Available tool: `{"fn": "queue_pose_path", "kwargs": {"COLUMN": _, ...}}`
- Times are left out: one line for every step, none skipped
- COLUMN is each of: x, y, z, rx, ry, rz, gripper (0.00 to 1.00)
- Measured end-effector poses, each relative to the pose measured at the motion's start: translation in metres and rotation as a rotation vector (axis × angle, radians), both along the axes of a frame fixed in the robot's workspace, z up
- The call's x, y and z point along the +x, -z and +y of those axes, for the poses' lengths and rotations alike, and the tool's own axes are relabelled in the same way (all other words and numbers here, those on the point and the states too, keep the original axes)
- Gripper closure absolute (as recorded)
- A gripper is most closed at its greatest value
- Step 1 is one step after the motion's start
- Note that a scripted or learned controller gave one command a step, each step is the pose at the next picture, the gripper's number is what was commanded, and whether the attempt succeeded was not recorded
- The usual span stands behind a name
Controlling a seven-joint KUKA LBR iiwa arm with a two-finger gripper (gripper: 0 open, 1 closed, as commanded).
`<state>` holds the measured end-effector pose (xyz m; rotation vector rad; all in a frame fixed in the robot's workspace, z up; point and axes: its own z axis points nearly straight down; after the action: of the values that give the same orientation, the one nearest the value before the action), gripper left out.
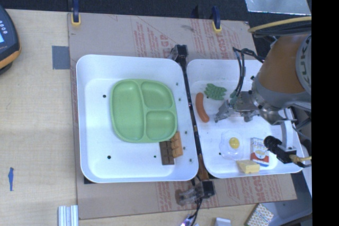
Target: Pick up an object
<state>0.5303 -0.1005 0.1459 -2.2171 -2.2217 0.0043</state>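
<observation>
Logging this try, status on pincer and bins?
Pincer low in right bin, nothing seen between fingers. Sausage just left of it, green leafy piece above. Green plate in left bin.

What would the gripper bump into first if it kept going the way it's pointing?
Probably the sausage: the gripper points left across the right bin towards it. Height is unclear, so it might pass above.

Red printed lettering runs along the edges of the cardboard sheet under the two bins, too small and blurred to read. A small red-and-white packet in the right bin carries print, also illegible.
</observation>
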Motion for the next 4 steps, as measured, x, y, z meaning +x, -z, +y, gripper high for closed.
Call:
{"fn": "queue_pose_path", "kwargs": {"x": -0.049, "y": 0.046, "z": -0.018, "rx": 0.002, "ry": -0.001, "rz": 0.006, "gripper": 0.0}}
{"fn": "queue_pose_path", "kwargs": {"x": -0.047, "y": 0.033, "z": -0.019, "rx": 0.0, "ry": -0.004, "rz": 0.002, "gripper": 1.0}}
{"fn": "queue_pose_path", "kwargs": {"x": -0.054, "y": -0.092, "z": 0.011, "rx": 0.0, "ry": -0.004, "rz": -0.005, "gripper": 1.0}}
{"fn": "queue_pose_path", "kwargs": {"x": -0.054, "y": -0.088, "z": 0.01, "rx": 0.0, "ry": -0.003, "rz": -0.001, "gripper": 0.0}}
